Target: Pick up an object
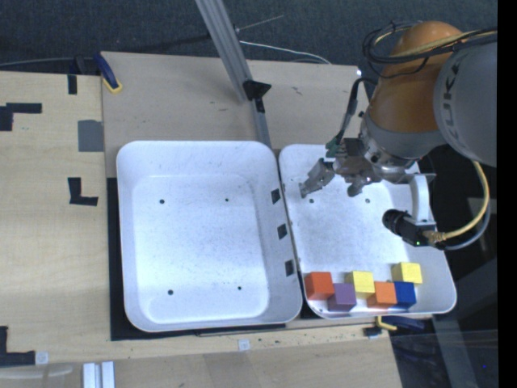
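Gripper [335,183] hangs spread and empty over the right bin's [323,233] far end — blocks [363,288] sit clustered at the near edge. Reaching stage, I'd say — it needs to travel nearer, then descend.

Pretty clearly a robotics lab I'm driving here: plywood bench [48,217] marked with black tape, 2 white bins [202,233] side by side, loose cables [472,217], and an aluminium pole [222,31].

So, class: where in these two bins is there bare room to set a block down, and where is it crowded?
Left bin: bare floor wall to wall. Right bin: bare middle, between pincer and blocks. Crowded along its near wall.
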### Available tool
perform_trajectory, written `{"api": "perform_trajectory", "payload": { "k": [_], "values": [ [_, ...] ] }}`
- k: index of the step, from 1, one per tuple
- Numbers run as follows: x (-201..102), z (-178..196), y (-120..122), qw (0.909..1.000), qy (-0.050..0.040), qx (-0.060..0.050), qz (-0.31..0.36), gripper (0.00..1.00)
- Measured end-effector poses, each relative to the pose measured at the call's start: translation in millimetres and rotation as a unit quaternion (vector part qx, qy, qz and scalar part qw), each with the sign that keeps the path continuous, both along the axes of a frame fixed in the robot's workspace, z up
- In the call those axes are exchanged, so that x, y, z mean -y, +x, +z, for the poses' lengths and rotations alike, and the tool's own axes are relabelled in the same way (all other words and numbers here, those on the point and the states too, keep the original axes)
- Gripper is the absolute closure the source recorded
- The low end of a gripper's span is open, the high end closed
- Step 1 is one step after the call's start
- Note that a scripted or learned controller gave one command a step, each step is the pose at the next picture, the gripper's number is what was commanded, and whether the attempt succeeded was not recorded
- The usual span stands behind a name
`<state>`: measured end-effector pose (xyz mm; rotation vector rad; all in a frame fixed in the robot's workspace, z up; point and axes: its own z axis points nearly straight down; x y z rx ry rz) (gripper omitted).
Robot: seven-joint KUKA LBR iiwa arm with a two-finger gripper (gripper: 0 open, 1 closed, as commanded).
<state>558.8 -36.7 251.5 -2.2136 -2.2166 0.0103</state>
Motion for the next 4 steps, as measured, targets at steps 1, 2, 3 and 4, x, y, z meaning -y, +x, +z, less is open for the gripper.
{"api": "perform_trajectory", "payload": {
  "k": [1, 2, 3, 4],
  "values": [
    [1.8, 12.4, 3.6, 1.0, -0.001, 0.004, 0.0, 1.0],
    [1.9, 12.0, 3.5, 1.0, -0.001, 0.004, 0.0, 0.0],
    [5.9, -13.5, 104.1, 1.0, -0.0018, 0.006, 0.001, 0.0],
    [5.9, -12.3, 101.7, 1.0, -0.0016, 0.005, 0.001, 0.0]
  ]
}}
